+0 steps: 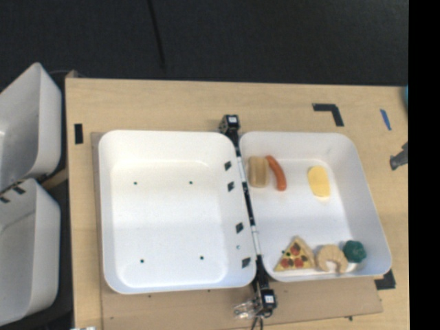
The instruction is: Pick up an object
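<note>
We see two bins of smooth white plastic with a soft sheen, the left bin (165, 212) and the right bin (357, 184). Under them the tabletop (172, 105) looks like pale matt wood. In the right bin, the sausage (276, 172) shines a little, the pizza slice (295, 255) and yellow piece (318, 181) look like smooth plastic.

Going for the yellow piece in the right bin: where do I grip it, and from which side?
Probably grip the yellow piece across its narrow middle, coming straight down. It lies flat, elongated top to bottom in the view, and apart from the sausage and the bin wall.
</note>
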{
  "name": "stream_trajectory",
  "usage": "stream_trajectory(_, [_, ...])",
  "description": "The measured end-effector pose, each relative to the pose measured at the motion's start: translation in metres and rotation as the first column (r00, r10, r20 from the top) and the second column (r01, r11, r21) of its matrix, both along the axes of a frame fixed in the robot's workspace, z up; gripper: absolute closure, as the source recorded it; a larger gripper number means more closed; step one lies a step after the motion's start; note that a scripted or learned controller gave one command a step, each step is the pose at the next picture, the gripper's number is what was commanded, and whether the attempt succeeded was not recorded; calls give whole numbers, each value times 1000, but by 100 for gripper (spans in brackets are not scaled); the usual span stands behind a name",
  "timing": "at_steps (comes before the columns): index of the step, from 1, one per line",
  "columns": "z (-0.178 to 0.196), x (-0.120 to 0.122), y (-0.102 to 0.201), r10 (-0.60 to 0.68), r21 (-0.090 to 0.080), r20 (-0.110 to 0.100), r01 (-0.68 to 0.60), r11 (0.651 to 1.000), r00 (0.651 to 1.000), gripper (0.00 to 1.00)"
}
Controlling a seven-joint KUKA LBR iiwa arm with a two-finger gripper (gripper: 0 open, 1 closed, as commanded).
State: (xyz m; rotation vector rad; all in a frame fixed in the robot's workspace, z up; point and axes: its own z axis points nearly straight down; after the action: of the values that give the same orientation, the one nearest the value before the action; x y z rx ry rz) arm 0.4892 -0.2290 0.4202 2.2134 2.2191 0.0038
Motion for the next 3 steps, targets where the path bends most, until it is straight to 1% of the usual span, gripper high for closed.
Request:
stream_trajectory(1, [32, 2, 54, 5, 1, 0, -5, 1000, 1000, 0])
stream_trajectory(2, [30, 1, 51, -1, 1, -4, 1, 1000, 1000, 0])
stream_trajectory(3, [-53, -1, -3, -8, 2, -12, 8, 1000, 1000, 0])
